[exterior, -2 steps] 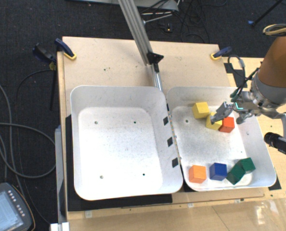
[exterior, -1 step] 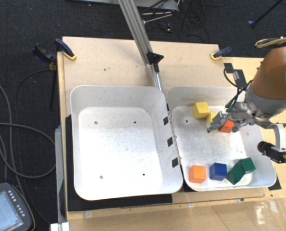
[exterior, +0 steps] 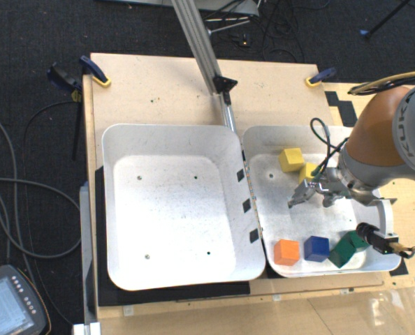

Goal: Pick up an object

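Approach step: tool (exterior: 311,192) low in the right white bin (exterior: 263,246), fingers spread, holding nothing, just beside the yellow cube (exterior: 291,160); orange cube (exterior: 286,252), blue cube (exterior: 317,248), green block (exterior: 346,248) sit at the near edge; next needs centring and closing.

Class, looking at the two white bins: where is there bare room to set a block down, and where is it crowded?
The left bin offers a broad bare floor. In the right bin, bare floor lies between the divider and the claw. Crowded: its near edge, with the orange block, blue block and green block.
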### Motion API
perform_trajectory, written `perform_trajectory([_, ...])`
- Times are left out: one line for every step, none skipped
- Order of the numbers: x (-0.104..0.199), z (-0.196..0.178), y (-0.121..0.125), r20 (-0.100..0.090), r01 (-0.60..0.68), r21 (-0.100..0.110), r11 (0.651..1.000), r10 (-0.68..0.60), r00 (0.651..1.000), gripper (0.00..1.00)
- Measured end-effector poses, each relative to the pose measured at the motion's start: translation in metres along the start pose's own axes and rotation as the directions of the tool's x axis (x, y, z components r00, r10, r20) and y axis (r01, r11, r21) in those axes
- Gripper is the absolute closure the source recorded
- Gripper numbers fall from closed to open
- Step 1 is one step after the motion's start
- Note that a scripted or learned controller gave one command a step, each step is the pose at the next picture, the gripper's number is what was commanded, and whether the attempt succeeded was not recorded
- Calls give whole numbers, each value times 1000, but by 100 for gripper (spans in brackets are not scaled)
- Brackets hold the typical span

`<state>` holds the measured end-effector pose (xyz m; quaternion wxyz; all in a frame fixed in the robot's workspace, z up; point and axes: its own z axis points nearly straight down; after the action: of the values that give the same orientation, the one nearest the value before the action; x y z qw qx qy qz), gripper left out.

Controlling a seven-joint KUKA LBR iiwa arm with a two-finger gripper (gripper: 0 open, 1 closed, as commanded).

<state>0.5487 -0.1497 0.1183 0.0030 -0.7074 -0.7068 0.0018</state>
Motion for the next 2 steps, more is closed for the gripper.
perform_trajectory([0, 24, 0, 2, 0, -5, 1000, 0, 1000, 0])
perform_trajectory([0, 13, 1, 2, 0, -8, 1000, 0, 1000, 100])
